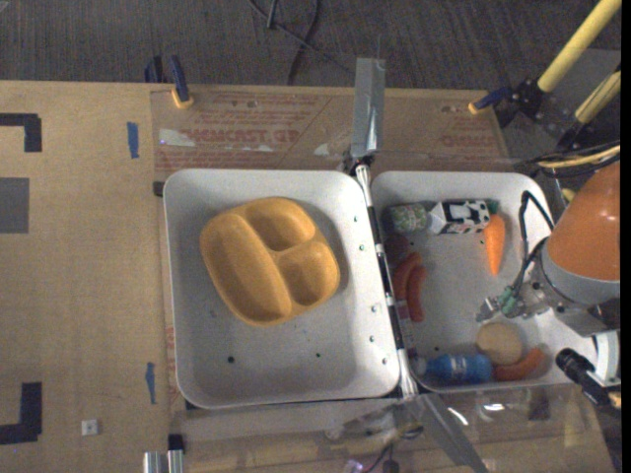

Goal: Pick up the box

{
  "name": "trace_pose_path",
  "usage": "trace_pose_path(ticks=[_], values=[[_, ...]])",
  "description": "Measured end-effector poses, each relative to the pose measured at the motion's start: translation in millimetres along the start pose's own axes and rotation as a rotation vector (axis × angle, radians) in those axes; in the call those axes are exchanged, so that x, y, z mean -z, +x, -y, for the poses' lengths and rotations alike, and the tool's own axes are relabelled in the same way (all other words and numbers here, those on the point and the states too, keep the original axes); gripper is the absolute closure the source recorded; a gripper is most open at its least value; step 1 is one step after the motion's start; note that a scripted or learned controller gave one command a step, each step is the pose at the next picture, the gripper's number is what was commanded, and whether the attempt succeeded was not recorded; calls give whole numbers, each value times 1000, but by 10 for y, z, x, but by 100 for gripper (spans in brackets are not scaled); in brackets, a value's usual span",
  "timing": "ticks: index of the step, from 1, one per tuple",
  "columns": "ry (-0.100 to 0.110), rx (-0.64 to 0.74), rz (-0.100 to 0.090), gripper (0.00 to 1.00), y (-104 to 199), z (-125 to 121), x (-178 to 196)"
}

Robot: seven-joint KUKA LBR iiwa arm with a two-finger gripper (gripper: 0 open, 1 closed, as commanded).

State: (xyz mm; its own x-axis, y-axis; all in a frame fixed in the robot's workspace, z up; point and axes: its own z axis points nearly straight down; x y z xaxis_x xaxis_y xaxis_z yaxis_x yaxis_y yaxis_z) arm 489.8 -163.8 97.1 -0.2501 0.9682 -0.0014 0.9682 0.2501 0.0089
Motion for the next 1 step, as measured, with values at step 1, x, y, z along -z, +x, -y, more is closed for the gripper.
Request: trace_pose_path(ticks=[1], values=[[10,-599,-10,100,-491,210,53]])
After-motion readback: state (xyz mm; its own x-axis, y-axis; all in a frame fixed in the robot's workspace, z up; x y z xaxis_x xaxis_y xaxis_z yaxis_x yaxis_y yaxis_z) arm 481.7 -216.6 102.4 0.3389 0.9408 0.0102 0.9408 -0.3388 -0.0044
